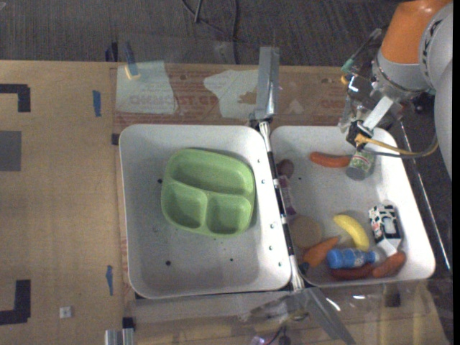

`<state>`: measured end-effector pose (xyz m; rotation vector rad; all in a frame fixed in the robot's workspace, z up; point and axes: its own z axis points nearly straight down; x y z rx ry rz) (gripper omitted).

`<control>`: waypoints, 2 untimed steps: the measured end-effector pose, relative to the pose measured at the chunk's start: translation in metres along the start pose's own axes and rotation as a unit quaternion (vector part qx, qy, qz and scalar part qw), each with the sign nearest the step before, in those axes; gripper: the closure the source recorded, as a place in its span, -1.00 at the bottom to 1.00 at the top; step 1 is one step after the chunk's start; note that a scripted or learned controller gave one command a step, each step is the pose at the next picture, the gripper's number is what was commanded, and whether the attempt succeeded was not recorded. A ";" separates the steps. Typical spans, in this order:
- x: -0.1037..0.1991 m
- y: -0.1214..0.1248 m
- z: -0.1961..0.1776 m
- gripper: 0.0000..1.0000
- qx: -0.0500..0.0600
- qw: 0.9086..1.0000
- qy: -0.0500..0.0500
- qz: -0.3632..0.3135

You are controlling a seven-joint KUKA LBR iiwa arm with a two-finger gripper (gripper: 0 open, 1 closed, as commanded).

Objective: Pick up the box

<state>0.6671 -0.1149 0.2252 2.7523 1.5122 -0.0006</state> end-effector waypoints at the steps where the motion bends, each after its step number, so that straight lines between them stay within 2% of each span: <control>1: 0.002 0.000 -0.010 1.00 -0.001 1.000 -0.001 -0.002; 2: 0.037 -0.024 0.033 1.00 0.002 1.000 0.000 -0.027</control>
